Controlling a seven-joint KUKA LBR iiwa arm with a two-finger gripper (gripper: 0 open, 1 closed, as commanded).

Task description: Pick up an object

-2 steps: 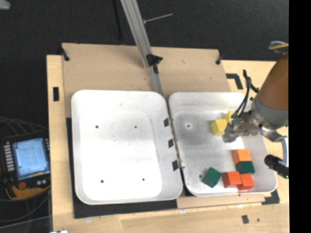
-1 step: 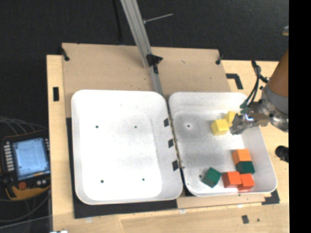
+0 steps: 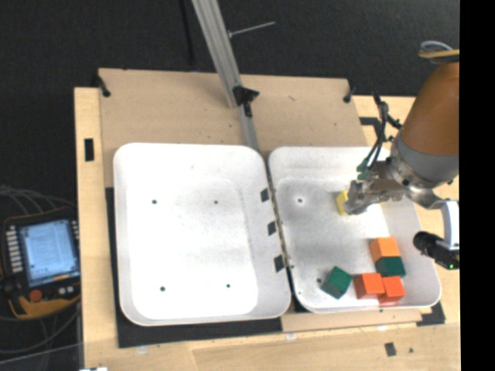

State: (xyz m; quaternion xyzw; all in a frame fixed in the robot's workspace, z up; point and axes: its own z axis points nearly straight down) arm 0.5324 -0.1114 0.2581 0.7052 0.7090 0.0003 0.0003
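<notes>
My gripper (image 3: 358, 199) hangs low over the middle of the right bin (image 3: 309, 168), on the grey arm with its orange band coming in from the right. A small yellow block (image 3: 341, 202) pokes out at the gripper's left side, partly hidden by it. Whether the block is gripped or just beside the gripper is not clear. Near the bin's front right corner lie an orange block (image 3: 384, 247), a dark green block (image 3: 391, 266), two more orange blocks (image 3: 370, 284) (image 3: 394, 287) and a green block (image 3: 336, 282).
The left bin (image 3: 189, 230) stands beside the right one, joined by small clips along the shared edge. A slanted metal pole (image 3: 220, 45) rises from the back of the bench. A hand-held control pendant (image 3: 42, 253) sits off the bench at the left.
</notes>
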